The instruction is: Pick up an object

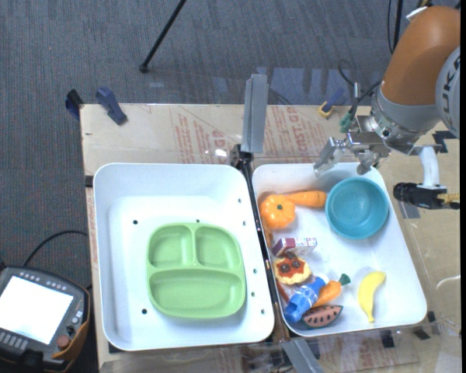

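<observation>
The right bin (408,247) holds several toys: a blue bowl (358,207), an orange pumpkin (277,211), a long carrot (307,199), a yellow banana (370,292), a watermelon slice (322,315), a blue bottle (301,303), a small carrot (332,290), a pizza-like piece (291,269) and a small packet (295,245). My gripper (346,160) hangs over the bin's back edge, just behind the bowl. It is open, with its fingers (325,162) spread and nothing between them.
A green divided plate (196,270) lies in the left bin (116,208). An upright grey post (255,115) stands behind the seam between the bins. A black fitting (415,193) sits at the right bin's right rim.
</observation>
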Motion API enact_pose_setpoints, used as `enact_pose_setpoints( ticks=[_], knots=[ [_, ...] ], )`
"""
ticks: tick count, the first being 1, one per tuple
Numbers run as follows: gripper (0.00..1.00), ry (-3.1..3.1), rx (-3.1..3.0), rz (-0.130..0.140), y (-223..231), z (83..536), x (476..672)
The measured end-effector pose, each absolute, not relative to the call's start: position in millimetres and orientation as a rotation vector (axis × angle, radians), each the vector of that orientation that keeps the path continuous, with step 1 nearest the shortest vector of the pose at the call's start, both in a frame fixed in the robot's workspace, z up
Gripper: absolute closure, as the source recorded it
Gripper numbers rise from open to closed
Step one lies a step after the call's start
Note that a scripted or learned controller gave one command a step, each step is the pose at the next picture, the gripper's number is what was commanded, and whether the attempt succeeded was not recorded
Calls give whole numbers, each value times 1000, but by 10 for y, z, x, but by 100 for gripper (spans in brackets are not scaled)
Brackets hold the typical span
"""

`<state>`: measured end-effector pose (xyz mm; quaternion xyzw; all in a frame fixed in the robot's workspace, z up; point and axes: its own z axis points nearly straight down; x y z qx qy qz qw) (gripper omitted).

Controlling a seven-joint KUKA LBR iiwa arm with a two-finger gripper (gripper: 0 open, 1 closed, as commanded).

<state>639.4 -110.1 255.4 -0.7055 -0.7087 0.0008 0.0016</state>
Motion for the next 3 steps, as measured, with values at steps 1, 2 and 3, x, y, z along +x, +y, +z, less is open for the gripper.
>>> enact_pose_setpoints(
  ticks=[1, 2, 3],
  knots=[
    [0, -2425, -2002, -1, -1282, 3252, 6454],
    [0, -2670, -1654, 0, -1321, 3262, 6372],
    [0, -2673, -1622, 9, -994, 1638, 6407]
  ],
)
